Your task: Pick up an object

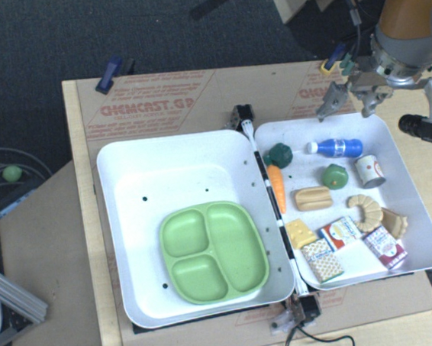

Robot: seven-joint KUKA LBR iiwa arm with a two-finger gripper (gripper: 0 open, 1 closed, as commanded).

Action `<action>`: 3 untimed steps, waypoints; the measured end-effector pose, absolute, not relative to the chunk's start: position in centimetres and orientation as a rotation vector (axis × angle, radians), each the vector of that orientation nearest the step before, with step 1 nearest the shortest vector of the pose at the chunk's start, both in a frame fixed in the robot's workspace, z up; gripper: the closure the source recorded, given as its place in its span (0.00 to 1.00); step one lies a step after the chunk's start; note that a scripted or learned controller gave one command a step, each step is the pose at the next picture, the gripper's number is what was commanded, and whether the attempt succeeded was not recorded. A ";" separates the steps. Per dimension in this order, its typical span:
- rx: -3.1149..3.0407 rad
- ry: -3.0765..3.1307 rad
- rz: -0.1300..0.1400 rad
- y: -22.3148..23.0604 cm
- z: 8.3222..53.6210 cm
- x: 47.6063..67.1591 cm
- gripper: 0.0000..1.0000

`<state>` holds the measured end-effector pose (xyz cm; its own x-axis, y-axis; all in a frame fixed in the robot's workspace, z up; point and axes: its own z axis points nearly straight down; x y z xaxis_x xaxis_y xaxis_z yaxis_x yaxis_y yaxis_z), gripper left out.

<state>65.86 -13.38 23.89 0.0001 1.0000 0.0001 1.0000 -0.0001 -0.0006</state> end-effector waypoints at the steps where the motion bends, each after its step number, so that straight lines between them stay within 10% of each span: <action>1: -2.220 -2.219 0.003 -11.3 14.0 58.6 0.00; 2: -2.223 -2.223 -0.004 -11.8 8.7 56.4 0.00; 3: -2.233 -2.226 -0.010 -12.0 10.1 56.7 1.00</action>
